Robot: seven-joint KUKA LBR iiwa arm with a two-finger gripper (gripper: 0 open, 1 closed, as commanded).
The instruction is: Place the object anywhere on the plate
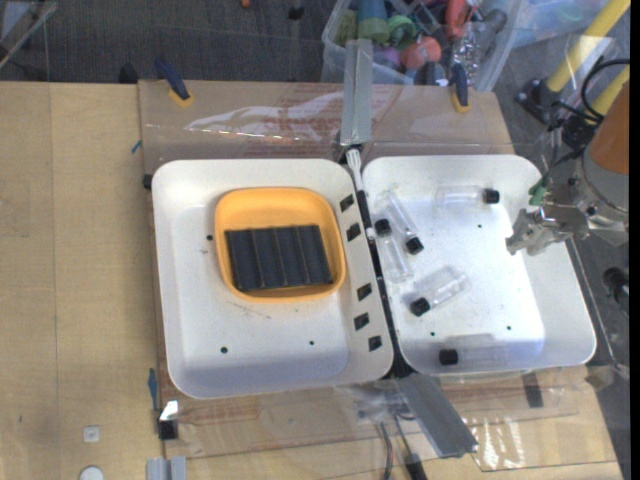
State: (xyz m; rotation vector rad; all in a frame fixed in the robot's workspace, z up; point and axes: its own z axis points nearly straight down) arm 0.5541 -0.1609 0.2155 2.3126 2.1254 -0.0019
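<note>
Gripper (528,230) above right bin (560,343), vials (437,290) nearby

Two white bins: left (190,358), right (560,338). One orange plate (230,213), one dark ribbed block (278,258) on it. About five clear black-capped vials (437,292) in right bin; exact count unclear.

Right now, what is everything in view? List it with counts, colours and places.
White bins: two, side by side on the bench.
Plate: one, yellow-orange, in the left bin.
Ridged slab: one, dark, lying on the plate.
Clear vials with black caps: several, exact count unclear, scattered in the right bin.
Clear tub of coloured items: one, behind the bins.
Blue clamps: two, at the bench's back edge.
Arm: one, orange band, right side.
Gripper: one, grey, over the right bin's right edge.
</note>
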